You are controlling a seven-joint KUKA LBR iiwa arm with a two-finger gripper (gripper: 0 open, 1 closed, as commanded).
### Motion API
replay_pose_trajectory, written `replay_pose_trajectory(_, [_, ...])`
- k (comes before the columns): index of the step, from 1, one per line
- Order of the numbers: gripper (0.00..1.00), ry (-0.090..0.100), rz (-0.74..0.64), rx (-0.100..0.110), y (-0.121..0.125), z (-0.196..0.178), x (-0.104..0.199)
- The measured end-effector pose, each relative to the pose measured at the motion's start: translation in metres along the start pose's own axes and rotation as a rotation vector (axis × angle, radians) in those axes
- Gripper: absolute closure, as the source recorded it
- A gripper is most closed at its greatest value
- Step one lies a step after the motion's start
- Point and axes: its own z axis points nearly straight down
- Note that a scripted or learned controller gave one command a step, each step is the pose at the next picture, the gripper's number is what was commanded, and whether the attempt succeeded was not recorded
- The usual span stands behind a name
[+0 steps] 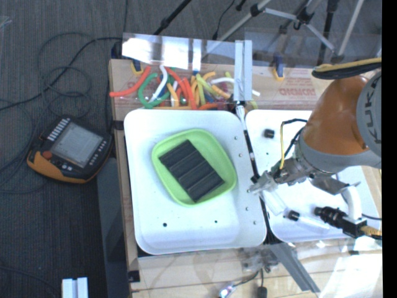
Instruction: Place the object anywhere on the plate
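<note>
A black ribbed rectangular block (190,170) lies flat in the middle of the light green plate (162,149), which sits in the left white bin (149,228). My gripper (265,190) hovers over the left edge of the right bin (291,231), just right of the wall between the bins and clear of the plate. It is open, with nothing between its fingers. The block is apart from it and untouched.
A small black piece (268,132) lies near the back of the right bin. A bundle of coloured cables (180,89) sits behind the bins. A teach pendant (69,149) lies on the floor to the left. The orange and grey arm (338,129) covers much of the right bin.
</note>
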Motion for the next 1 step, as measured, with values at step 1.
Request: replay_pose_trajectory(1, [0.0, 0.0, 0.0, 0.0, 0.0, 0.0, 0.0])
